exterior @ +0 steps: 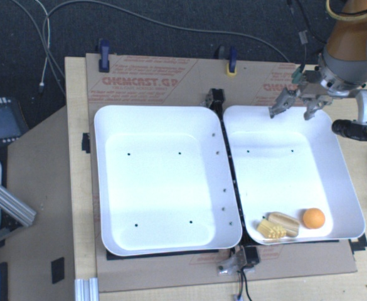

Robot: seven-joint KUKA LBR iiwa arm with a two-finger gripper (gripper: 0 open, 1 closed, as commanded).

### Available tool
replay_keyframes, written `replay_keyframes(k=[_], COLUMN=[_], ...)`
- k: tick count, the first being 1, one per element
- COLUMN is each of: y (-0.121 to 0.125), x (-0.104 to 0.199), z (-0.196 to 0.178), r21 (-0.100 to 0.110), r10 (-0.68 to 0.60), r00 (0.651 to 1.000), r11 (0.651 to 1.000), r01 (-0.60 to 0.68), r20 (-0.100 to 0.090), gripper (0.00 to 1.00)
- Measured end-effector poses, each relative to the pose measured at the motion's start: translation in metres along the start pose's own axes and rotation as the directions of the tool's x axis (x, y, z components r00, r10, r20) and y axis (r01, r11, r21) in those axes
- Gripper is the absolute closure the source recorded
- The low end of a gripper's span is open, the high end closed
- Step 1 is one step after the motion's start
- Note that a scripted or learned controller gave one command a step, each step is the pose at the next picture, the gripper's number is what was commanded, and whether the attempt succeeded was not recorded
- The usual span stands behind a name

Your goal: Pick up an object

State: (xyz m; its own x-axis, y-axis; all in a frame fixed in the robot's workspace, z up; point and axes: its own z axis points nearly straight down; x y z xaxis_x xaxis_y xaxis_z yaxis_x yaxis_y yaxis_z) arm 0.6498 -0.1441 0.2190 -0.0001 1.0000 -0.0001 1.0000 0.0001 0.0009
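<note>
Three small objects lie in the right-hand white bin, all gathered at its near edge. An orange ball sits toward the bin's near right corner. Just to its left lies a tan, rounded oblong piece, on its side. A yellow, bumpy piece resembling corn touches the oblong piece's near left side.

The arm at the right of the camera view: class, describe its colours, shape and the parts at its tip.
The arm has a rounded orange band with a grey metallic section beneath it. At its tip sits a silver-grey gripper with two slim dark fingers; a small green part shows on its left side. A dark cable runs behind it.
</note>
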Motion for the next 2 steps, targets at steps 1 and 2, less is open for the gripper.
replay_keyframes(k=[1, 2], y=[0.0, 0.0], x=[0.0, 0.0], z=[0.0, 0.0], r21=[0.0, 0.0], r10=[0.0, 0.0], r00=[1.0, 1.0], r11=[1.0, 1.0], r01=[0.0, 0.0], r20=[0.0, 0.0], gripper=[0.0, 0.0])
